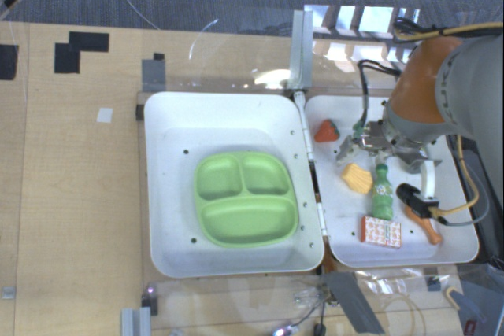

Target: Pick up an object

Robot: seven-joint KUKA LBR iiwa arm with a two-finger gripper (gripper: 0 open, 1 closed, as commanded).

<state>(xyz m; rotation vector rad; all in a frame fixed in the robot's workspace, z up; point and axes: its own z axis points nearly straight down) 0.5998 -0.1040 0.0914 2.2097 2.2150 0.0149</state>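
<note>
The right bin [457,248] holds several small things. A red strawberry-like piece [326,131] lies near its left wall. Below that sits a yellow wedge [357,178]. A green bottle [382,193] lies lengthwise beside the wedge, and a red-and-white packet [381,232] rests flat below the bottle. An orange carrot-like piece [430,230] lies to the right. My gripper [352,147] hangs low over the bin, just above the yellow wedge and right of the red piece. Nothing shows between its fingers.
The left bin [169,169] holds a green divided plate [246,197]. A raised divider [311,169] separates the two bins. The grey arm with its orange band [421,86] covers the right bin's upper right part. Clear plastic walls stand behind the bins.
</note>
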